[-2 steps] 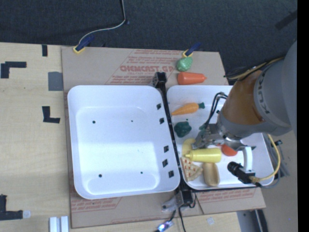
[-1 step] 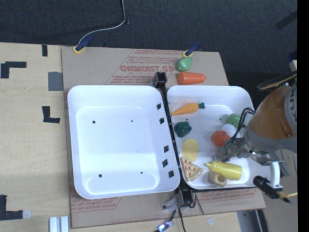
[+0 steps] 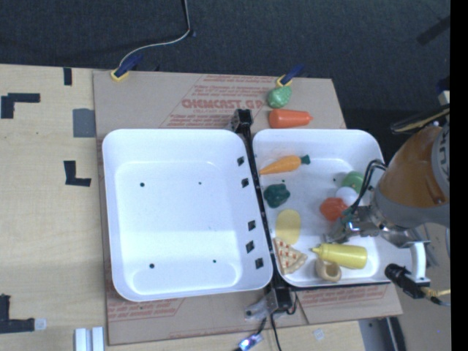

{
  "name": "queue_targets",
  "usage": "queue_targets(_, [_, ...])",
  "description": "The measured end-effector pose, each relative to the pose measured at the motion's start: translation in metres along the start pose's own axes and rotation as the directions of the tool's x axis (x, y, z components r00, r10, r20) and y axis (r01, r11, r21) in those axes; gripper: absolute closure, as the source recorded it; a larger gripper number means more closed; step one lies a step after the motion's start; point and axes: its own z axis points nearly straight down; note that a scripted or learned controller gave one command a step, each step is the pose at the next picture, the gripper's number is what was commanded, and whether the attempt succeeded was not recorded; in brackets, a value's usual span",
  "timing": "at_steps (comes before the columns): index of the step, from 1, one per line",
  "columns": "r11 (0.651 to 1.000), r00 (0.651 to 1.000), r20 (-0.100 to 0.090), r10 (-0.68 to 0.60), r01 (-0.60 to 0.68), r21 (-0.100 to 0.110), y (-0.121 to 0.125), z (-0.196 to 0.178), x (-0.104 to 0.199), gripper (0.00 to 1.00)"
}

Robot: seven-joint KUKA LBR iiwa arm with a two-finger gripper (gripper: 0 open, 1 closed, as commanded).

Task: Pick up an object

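Light wooden bench (image 3: pixel 44 196) with black marks at the left of the frame. Flat brown cardboard sheet (image 3: pixel 212 101) on top. Two white bins (image 3: pixel 117 196) side by side on the cardboard. Orange carrot toy (image 3: pixel 289 118) and green toy (image 3: pixel 278 97) above the right bin.

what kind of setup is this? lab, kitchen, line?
Most likely a robot grasping lab bench. Two shallow white plastic bins sit side by side on cardboard, the right bin holds toy food such as an orange plastic carrot, and a grey arm's gripper reaches in among it.
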Motion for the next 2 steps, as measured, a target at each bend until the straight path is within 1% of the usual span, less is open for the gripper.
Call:
queue_targets(1, [1.0, 1.0, -0.001, 0.0, 0.0, 0.002, 0.0, -0.009, 0.001, 1.0])
queue_targets(2, [1.0, 1.0, -0.003, 0.0, 0.0, 0.0, -0.004, 0.011, -0.043, 1.0])
